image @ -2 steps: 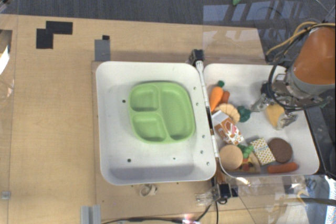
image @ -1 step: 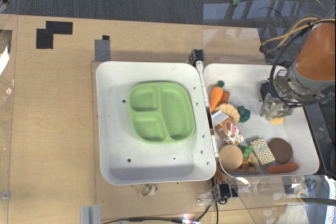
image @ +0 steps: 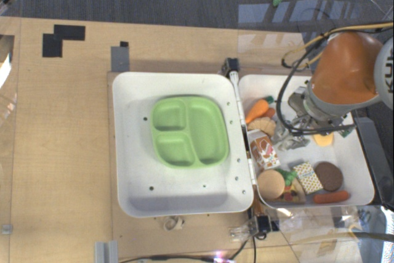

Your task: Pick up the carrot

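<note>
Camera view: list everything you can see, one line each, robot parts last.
Bins: two, white, side by side on the bench.
Divided plate: one, green, in the left bin.
Carrot: one, orange with green top, right bin's upper left.
Burger bun: one, tan, right bin's lower left.
Brown disc: one, right bin's lower right.
Sausage: one, red, right bin's bottom edge.
Small packet: one, red and white, right bin's left side.
Arm: one, orange band, over the right bin.
Gripper: one, grey, right of the carrot.

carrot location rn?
Camera view: the carrot lies in the right bin, near its upper left corner, just above a pale pastry and left of the gripper.
</note>
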